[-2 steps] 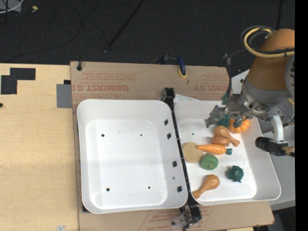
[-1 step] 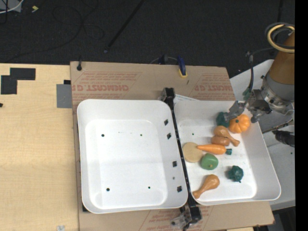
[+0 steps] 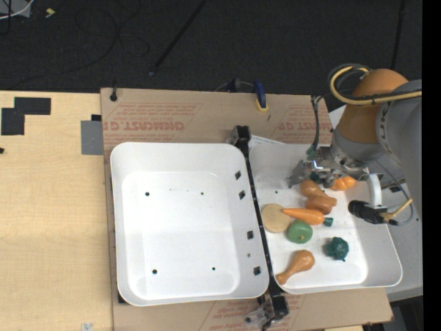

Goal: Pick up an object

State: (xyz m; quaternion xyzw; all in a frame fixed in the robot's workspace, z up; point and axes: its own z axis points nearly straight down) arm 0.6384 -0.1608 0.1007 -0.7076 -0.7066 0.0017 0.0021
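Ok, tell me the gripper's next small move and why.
Probably a short drop straight down. The gripper sits at the far edge of the toy pile in the right bin, just above a brown toy, and nothing shows between its fingers yet.

both bins (image 3: 180, 158) look like smooth white plastic, slight sheen. toy foods in the right bin: carrot (image 3: 303, 214), green apple (image 3: 299, 233), tan gourd (image 3: 295, 265), all smooth, plastic-looking, semi-gloss. gripper (image 3: 311, 169) looks like bare metal, shiny. arm wrist band (image 3: 368, 102) glossy orange. brown cardboard sheet (image 3: 180, 118) under the bins, matt. left benchtop (image 3: 48, 219) pale wood grain, matt.
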